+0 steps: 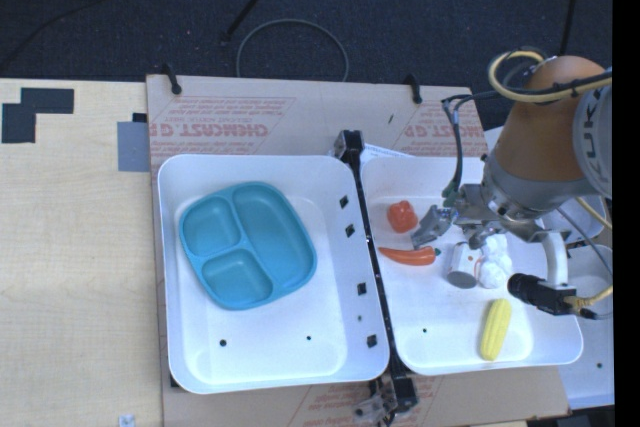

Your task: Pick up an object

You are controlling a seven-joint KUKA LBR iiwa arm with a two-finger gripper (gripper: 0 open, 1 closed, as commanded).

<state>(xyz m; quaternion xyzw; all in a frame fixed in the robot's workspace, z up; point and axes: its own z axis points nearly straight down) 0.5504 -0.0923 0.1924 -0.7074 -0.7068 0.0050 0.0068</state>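
One gripper (432, 227), its grasp impossible to tell, hovers just above the orange chili (407, 256) lying crosswise near the right bin's (420, 360) left wall.

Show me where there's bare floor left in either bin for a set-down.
Left bin: a wide bare strip along its near edge, below the blue divided plate. Right bin: a bare patch between the orange carrot and the corn cob. Crowded around the hand, red tomato and white object.

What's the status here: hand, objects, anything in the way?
Hand low in right bin, beside orange chili and red piece. Corn lies apart, near front. Blue divided plate in left bin.
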